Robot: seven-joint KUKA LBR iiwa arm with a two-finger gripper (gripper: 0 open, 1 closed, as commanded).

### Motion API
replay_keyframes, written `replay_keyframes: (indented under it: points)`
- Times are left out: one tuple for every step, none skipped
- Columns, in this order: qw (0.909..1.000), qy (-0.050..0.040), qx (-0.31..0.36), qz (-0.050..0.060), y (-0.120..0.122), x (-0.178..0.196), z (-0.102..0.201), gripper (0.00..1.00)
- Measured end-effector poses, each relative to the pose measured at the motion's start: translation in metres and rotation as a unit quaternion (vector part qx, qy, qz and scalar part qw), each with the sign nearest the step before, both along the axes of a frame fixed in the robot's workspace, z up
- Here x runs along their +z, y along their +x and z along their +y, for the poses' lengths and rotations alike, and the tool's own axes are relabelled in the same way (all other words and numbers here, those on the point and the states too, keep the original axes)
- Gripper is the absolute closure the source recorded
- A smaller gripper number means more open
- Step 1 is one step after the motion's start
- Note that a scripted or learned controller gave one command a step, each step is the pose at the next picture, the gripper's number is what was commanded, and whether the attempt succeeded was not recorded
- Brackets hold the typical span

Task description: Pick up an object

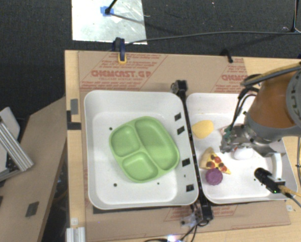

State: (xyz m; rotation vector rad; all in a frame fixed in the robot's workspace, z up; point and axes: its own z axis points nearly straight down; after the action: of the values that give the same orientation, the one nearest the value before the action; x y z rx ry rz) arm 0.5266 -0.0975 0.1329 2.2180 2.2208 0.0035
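We see two shallow white bins side by side on the bench: the left bin carries a green divided plate, and the right bin holds the loose things the task could take. There lie a yellow lemon-like piece near the divider, a toy pizza slice below it, a purple round piece just beside the slice's lower edge, and a white rounded object further right, partly covered by the arm. The grey arm with its orange band reaches in from the right, and the gripper sits low over the right bin, between the lemon-like piece and the white object, very near the latter. From this slant the wrist and cabling crowd the tool, so whether it is spread or pressed together we cannot tell, and we see nothing lifted clear of the bin floor. We judge the task as not yet done: the arm has been brought to the right bin and lowered near a candidate, but every object appears to rest on the bin. What is left, as we read it, is closing on one item, most likely the white object or the pizza slice, and raising it out
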Motion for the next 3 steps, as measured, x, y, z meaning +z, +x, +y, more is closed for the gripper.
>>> replay_keyframes:
  points:
    - [1.0000, -0.0002, 0.001, -0.001, -0.006, 0.048, 0.002, 1.00]
    - [1.0000, -0.0003, 0.002, -0.003, -0.011, 0.109, 0.006, 1.00]
    - [1.0000, 0.0001, 0.001, 0.000, -0.010, 0.109, 0.006, 1.00]
